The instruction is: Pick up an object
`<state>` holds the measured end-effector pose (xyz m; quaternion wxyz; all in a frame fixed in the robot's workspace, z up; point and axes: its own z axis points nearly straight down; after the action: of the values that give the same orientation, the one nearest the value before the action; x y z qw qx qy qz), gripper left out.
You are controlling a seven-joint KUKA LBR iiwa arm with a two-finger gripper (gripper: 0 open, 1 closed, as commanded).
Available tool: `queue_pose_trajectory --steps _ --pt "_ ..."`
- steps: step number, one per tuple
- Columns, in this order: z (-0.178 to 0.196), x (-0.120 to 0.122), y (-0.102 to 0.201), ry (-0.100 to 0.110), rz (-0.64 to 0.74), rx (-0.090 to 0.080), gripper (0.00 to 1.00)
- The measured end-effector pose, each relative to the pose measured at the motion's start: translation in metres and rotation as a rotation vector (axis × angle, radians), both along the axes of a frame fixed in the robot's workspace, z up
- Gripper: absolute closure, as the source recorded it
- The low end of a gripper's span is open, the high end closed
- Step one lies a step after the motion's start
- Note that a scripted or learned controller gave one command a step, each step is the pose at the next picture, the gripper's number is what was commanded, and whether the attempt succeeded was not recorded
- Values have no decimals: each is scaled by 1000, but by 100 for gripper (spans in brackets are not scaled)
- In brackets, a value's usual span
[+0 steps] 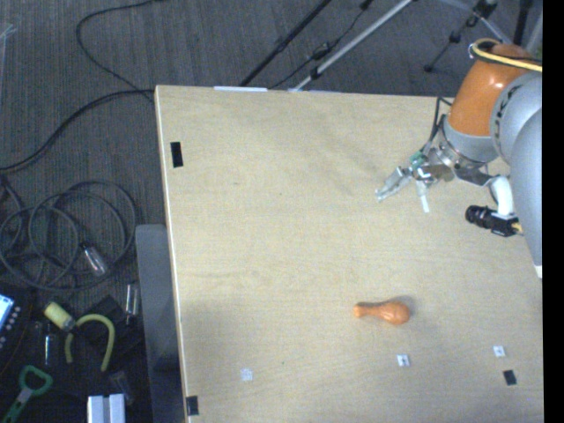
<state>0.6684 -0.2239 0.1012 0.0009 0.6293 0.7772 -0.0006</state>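
Gripper point(404, 186) hung spread wide with nothing between its fingers, up near the board's point(264, 236) right side, well apart from the orange object point(384, 312) lying lower down, so I judged it was just staged for a descent, grasp not yet started.

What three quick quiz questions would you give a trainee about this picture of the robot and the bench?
1. True or false: the gripper has the orange pear-shaped object between its fingers.
2. Where does the orange object lie compared with the gripper? A) nearer the bottom edge of the picture B) nearer the top edge C) off the bench, among the cables
3. Fill in: the band above the robot's wrist is coloured ____.

Key
1. False: the object lies on the tan board, apart from the gripper.
2. A
3. Orange
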Motion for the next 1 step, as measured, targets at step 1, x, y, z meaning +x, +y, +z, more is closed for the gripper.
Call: queue_pose_trajectory --steps 1 --pt "-17 -2 2 0 652 1 0"
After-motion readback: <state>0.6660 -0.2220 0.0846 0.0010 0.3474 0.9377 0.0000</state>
